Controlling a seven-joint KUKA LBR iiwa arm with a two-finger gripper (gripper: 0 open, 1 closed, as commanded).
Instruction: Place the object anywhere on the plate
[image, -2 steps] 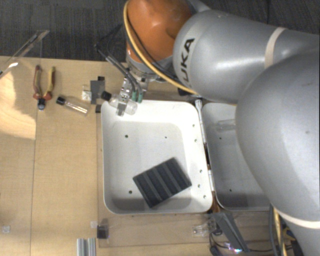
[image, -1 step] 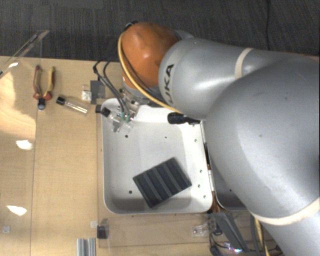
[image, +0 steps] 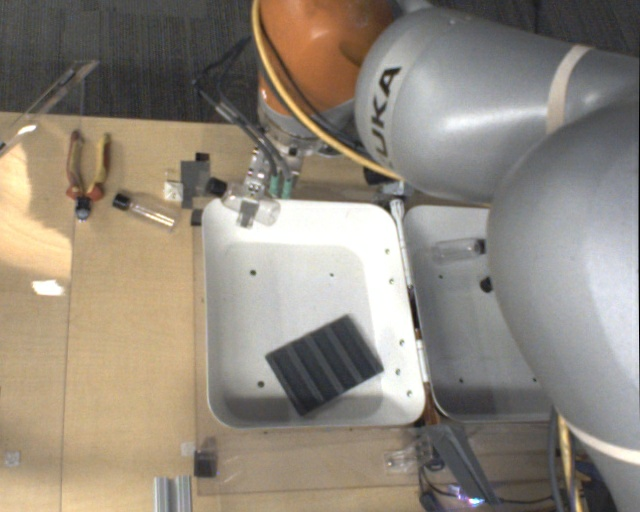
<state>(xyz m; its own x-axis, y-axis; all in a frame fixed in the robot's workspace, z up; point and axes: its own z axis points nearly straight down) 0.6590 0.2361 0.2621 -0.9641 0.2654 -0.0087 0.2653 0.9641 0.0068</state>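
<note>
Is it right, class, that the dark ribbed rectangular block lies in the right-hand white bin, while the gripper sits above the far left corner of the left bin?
Not quite. The camera view shows the dark ribbed rectangular block lying in the left-hand white bin, not the right-hand white bin. The gripper is indeed above the left bin's far left corner.

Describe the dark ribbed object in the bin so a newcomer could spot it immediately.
Find the left white bin of the two side by side. Near its front edge lies a dark ribbed block, a flat rectangle turned at an angle. Its parallel ridges and near-black colour set it apart against the white floor.
</note>
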